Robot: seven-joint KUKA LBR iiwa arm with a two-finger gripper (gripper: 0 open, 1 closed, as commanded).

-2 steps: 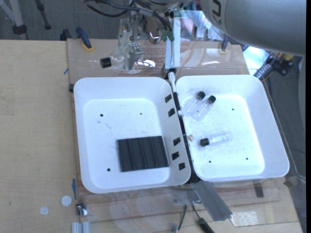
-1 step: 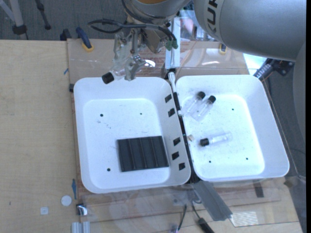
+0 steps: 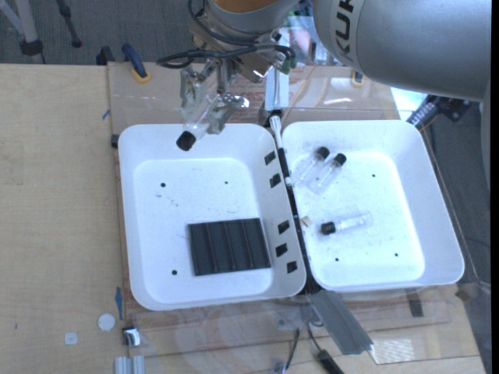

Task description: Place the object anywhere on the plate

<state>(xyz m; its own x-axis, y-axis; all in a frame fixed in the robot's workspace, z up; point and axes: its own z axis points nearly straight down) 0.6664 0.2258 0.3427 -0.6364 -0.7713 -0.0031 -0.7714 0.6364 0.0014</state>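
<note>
Nearest the camera, a dark ribbed plate (image 3: 228,245) lies flat in the left bin (image 3: 148,287), toward six o'clock of its floor. At about eleven o'clock of that bin, a clear tube with a black cap (image 3: 195,129) is pinched between the fingers of the gripper (image 3: 204,104), tilted cap-down over the far rim, well apart from the plate. Over in the right bin (image 3: 437,263), two more tubes (image 3: 326,166) lie together near eleven o'clock and a third tube (image 3: 345,224) sits near the middle.
</note>
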